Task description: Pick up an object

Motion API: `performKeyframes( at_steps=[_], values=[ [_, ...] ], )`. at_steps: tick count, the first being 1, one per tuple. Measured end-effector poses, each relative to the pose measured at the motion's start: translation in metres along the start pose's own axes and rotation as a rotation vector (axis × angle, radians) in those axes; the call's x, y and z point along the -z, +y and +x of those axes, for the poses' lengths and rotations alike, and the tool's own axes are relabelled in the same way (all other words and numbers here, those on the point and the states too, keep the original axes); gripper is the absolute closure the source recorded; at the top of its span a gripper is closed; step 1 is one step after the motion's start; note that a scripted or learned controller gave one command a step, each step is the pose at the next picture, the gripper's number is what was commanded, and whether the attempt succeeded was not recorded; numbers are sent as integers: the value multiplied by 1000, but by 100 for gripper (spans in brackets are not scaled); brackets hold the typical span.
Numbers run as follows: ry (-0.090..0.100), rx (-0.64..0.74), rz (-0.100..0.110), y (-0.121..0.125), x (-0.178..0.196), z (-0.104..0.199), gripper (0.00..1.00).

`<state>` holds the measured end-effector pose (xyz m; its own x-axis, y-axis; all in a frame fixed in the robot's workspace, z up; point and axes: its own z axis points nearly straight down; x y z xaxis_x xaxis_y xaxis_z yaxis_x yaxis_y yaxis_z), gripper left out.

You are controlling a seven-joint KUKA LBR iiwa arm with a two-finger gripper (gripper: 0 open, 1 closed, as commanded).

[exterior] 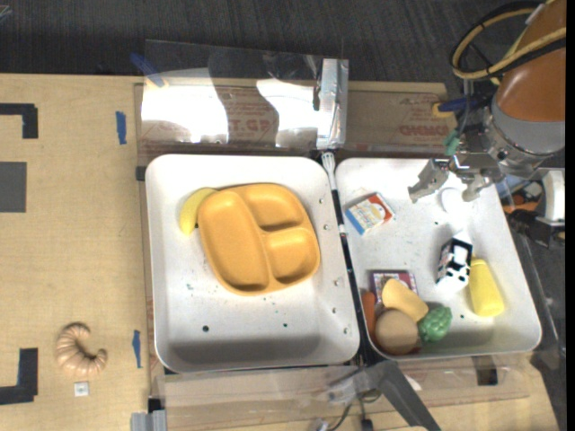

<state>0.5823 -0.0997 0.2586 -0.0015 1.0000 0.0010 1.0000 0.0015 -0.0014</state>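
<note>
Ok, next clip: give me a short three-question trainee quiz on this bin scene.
1. True or false: the orange divided tray lies in the right bin.
2. What lies outside both bins, on the bench's left? A) croissant B) banana C) cow
3. The open gripper hangs over which bin?

Key: 1 false, it lies in the left bin. 2 A. 3 The right bin, near its far edge, holding nothing.

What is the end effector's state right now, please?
End effector: open, holding nothing, above the far end of the right bin.
</note>
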Motion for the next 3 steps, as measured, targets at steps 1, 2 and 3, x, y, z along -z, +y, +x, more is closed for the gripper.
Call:
performKeyframes(
  at_steps=[1, 2, 3],
  values=[
    [0, -49, 7, -73, -92, -4, 0],
    [3, 50, -20, -91, -165, 10, 0],
    [-8, 45, -45, -84, -150, 6, 100]
  ],
)
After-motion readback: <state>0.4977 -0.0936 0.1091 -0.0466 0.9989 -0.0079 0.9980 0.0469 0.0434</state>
